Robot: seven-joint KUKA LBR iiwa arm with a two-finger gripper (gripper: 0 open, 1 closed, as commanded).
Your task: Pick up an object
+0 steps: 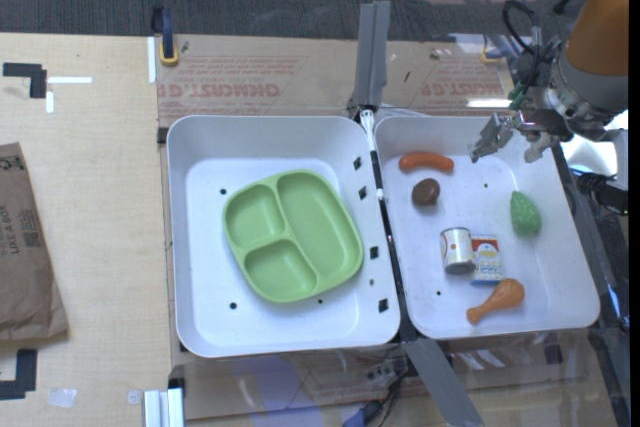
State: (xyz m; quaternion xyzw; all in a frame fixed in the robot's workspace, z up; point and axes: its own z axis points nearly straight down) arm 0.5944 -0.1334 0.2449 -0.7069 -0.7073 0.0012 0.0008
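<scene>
Two bins: white, shallow, side by side on the table (90, 95), long edges touching at centre.
Left bin (200, 315): holds one green divided plate (291, 235), three compartments, lying flat, rotated a bit off the bin's axes.
Right bin (560, 305): holds all the small items, six of them.
Hot dog (426, 162): orange-red, near the far wall, lying roughly crosswise.
Brown ball (426, 192): round, dark brown, just below the hot dog, apart from it.
Green item (525, 214): bumpy, oval, right side of the bin; exact type not readable.
Can (457, 250): small silver tin on its side, mid-bin, touching the carton beside it.
Carton (486, 259): small white box with red and blue print, just right of the can.
Drumstick (496, 300): orange toy chicken leg, near the front wall, thick end to the right.
Arm (600, 15): comes in from the right, orange band visible at upper right.
Gripper (510, 137): over the far right corner of the right bin, above and right of the hot dog, well clear of the can.
Fingers: spread apart, nothing between them.
Extras: brown paper bag (25, 245) at the table's left edge; cardboard sheet (260, 80) behind the left bin.
</scene>
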